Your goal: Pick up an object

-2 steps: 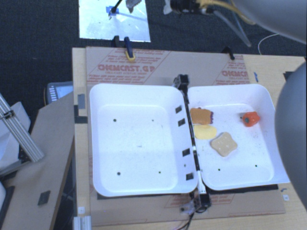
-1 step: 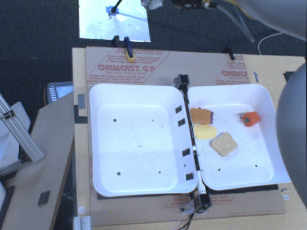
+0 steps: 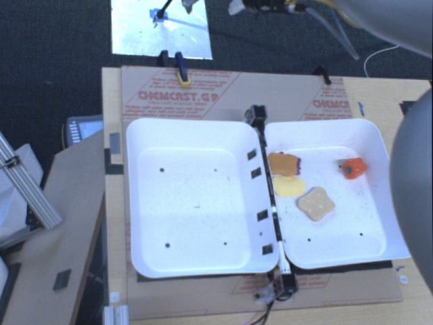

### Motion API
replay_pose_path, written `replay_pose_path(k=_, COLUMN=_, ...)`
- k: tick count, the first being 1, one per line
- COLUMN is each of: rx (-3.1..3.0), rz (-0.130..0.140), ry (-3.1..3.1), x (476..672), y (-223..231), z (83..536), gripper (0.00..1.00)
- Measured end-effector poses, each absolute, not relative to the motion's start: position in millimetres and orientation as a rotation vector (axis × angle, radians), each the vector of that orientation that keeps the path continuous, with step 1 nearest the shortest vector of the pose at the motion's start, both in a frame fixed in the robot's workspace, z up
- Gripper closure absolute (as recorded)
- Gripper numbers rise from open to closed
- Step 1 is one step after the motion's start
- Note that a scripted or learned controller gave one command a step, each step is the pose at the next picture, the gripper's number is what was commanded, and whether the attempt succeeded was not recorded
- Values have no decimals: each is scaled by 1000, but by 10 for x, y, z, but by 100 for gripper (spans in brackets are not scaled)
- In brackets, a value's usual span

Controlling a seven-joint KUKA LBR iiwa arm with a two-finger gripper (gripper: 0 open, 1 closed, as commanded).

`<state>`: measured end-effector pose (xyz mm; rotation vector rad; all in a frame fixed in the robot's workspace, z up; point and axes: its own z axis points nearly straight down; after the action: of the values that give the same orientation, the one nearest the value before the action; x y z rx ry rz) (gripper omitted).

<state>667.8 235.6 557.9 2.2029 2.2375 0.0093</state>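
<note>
In the camera view, four small objects lie in the right bin (image 3: pixel 379 246): an orange piece (image 3: pixel 283 164) and a yellow disc (image 3: pixel 289 187) touching near the divider, a beige toast-shaped piece (image 3: pixel 316 204) just beside them, and a red piece (image 3: pixel 352 168) apart. I cannot tell the state of the gripper. The flat, crowded pieces near the wall could slip, or two could be caught together.

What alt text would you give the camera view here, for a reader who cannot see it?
Two shallow white bins sit side by side on a bench; the right bin holds four small items: an orange-brown piece, a yellow disc, a tan toast-shaped piece and an orange-red item. The grey arm looms blurred at the right edge.
</note>
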Motion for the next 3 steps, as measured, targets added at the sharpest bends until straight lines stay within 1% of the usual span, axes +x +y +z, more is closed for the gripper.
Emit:
replay_pose_path(k=1, rx=2198, rz=13, ry=2241, x=6676, y=2362, z=5694, gripper=100)
replay_pose_path(k=2, rx=2197, rz=12, ry=2242, x=6676, y=2361, z=5691, gripper=0)
replay_pose_path(k=3, rx=2193, rz=16, ry=2245, x=6674, y=2367, z=5806, gripper=100)
